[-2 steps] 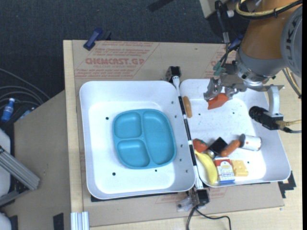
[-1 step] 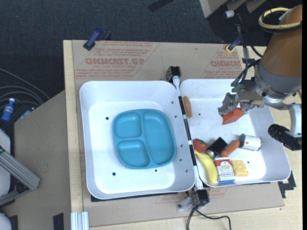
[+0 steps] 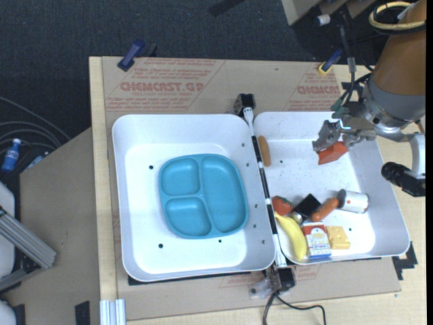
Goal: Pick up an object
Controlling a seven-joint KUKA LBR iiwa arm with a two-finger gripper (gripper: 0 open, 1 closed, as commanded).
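Bench (image 3: 169, 87) on dark carpet (image 3: 81, 19)

Quick count: two white bins, left (image 3: 128, 181) and right (image 3: 379, 181). One blue divided plate (image 3: 203, 195) in the left one. At the right bin's 6 o'clock: one banana (image 3: 292, 234), one carrot (image 3: 325, 208), one cheese wedge (image 3: 338, 237). One orange block (image 3: 333, 154) at 12.

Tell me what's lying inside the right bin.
In the right bin: a banana, carrot, sausage, small box, cheese block, white cylinder. The hand hides whatever lies beneath.
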